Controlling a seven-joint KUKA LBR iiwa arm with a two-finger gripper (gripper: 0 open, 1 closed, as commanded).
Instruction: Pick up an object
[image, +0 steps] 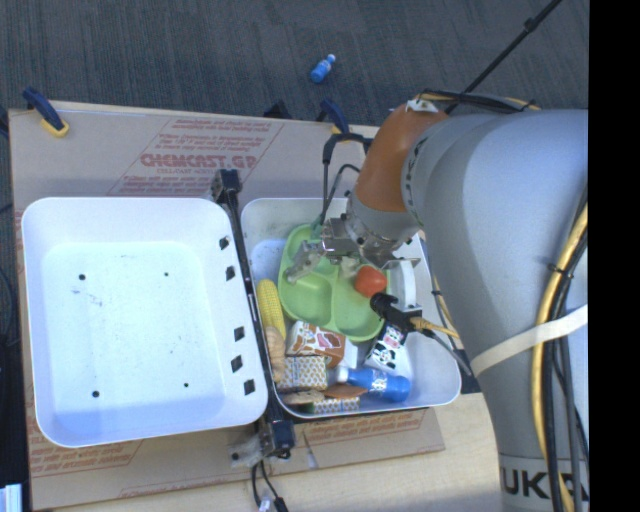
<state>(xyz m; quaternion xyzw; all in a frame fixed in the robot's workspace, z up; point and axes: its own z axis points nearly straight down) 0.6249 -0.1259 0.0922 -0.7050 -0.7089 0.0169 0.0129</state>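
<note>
Gripper (322, 250) is hovering over the green plastic dish (325, 290) in the right white bin (440, 385); its opening is impossible to tell.

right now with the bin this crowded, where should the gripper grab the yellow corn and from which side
Grip the corn around its middle, across its narrow width, coming straight down from above. It lies lengthwise along the left wall of the right bin, so fingers closing across it would likely hold best. The wall on one side and the green plate on the other leave little finger room, so a clean grasp is uncertain.
</note>
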